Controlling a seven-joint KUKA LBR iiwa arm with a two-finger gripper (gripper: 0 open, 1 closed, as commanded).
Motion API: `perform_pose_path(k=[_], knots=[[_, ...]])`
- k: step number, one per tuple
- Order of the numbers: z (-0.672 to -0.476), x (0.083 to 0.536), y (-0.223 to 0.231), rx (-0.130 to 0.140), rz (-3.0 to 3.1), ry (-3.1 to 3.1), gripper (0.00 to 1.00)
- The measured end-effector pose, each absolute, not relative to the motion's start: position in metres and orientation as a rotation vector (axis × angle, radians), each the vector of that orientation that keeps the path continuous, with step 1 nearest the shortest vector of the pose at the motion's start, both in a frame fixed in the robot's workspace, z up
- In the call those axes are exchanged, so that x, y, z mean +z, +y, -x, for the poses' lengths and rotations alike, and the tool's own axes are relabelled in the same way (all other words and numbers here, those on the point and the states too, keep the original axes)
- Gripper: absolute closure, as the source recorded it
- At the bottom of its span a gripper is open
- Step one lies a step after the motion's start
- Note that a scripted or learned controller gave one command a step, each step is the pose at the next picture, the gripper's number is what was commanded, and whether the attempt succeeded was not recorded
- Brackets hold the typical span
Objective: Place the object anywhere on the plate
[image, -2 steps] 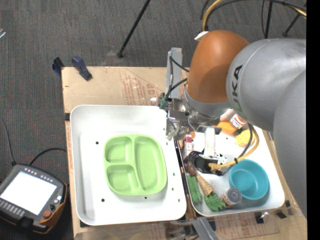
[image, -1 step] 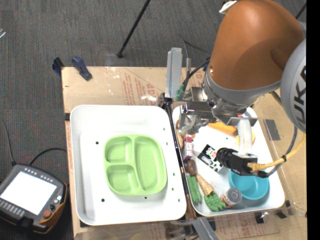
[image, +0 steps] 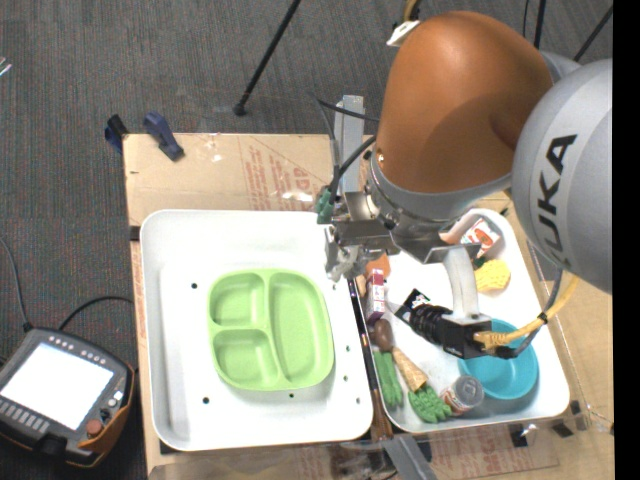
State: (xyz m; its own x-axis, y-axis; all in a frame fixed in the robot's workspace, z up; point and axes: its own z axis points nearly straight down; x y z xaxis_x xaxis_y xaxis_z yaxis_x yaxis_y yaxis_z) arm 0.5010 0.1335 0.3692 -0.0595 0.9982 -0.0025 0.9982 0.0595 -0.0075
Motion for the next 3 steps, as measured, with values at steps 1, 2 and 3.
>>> perform_pose_path(k=[1,2,3], knots=[[-0.485,0.417,0.134,0.001,2.01,-2.415,1.0],[-0.477,0.408,0.156,0.008,1.952,-2.458,1.0],[-0.476,0.47,0.144,0.001,1.688,-2.65,1.0]])
